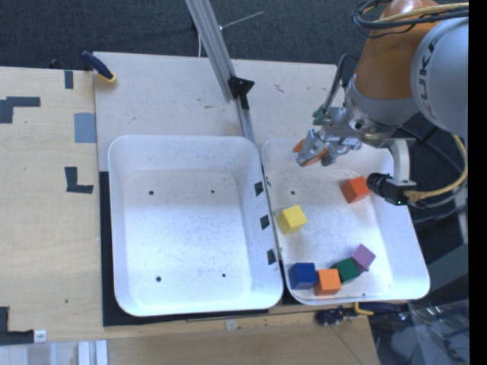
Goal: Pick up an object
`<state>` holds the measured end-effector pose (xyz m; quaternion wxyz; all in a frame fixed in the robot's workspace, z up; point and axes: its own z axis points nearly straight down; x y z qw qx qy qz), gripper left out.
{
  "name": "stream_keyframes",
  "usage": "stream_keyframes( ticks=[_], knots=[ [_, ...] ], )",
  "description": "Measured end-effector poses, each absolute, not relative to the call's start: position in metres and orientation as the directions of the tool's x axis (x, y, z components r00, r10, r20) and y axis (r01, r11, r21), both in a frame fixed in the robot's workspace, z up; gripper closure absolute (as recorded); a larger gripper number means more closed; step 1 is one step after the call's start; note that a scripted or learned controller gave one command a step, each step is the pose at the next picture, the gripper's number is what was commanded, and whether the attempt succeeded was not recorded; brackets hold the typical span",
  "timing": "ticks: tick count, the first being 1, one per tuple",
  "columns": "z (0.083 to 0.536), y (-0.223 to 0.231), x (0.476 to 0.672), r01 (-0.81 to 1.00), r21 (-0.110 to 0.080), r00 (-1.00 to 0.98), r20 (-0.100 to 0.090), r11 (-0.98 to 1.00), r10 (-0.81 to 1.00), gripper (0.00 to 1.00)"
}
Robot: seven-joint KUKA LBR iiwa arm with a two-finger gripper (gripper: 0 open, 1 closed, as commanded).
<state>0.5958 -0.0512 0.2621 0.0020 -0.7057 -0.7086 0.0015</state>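
The tool (313,152) hangs over the far end of the right bin (396,276), near that bin's upper left corner. Something small and orange shows at its tip, but whether that is a block or part of the tool itself is too blurred to judge, and I cannot tell how the tool is set.

The blocks all lie on the bin floor: a red-orange block (354,189) just right of the tool, a yellow block (291,218) below it, and a cluster at the near end made of a blue block (303,274), an orange block (329,280), a green block (348,269) and a purple block (364,256). The left bin (122,166) sits beside it on the tabletop (46,226).

By my reading the pick is not yet shown as done; a clear grip and a lift remain.
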Motion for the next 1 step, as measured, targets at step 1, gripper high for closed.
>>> stream_keyframes(
  ticks=[1],
  knots=[
    [0.2657, -0.0035, 0.5773, 1.000, -0.004, -0.006, 0.001, 0.006, 1.000, 1.00]
  ],
)
